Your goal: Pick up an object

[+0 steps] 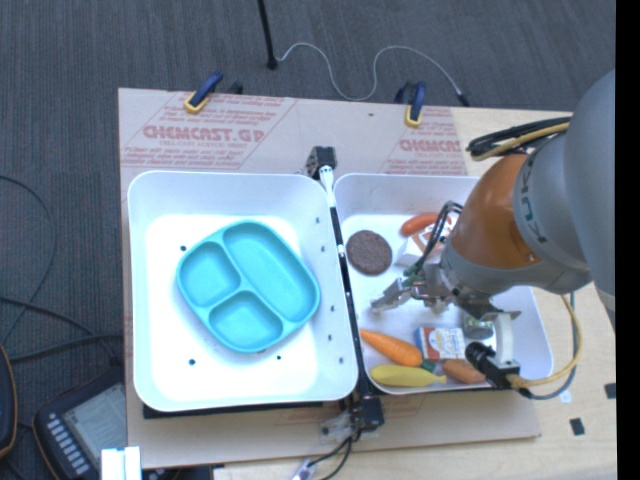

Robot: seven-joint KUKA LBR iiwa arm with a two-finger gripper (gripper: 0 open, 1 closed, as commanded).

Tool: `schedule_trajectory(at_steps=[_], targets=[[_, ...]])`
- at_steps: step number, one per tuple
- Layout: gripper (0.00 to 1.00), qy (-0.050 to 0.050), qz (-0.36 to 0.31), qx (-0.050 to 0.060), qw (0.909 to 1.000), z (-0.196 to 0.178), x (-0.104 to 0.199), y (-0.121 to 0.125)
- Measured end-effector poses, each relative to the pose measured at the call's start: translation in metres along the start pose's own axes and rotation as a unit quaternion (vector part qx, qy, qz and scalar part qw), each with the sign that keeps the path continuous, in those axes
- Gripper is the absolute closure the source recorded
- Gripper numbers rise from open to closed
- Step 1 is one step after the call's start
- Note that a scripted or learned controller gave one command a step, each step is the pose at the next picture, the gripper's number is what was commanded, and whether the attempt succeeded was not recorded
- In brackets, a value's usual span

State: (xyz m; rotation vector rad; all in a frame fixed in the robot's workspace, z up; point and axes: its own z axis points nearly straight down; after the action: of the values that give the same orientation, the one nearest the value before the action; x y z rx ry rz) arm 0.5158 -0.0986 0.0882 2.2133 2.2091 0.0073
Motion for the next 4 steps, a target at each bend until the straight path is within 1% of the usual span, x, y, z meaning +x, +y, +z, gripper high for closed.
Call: schedule_trajectory(at_steps=[1, 2, 3, 4], targets=[[0.00, 0.001, -0.001, 0.000, 1.0000, 0.000, 0.000, -0.018], [0.00, 0.000, -0.001, -0.001, 1.0000, -0.001, 0.003, -0.027], [0.00, 0.003, -0.001, 0.006, 1.0000, 0.001, 0.000, -0.001], [0.00, 0.001, -0.001, 0.000, 1.0000, 0.000, 0.004, -0.028]])
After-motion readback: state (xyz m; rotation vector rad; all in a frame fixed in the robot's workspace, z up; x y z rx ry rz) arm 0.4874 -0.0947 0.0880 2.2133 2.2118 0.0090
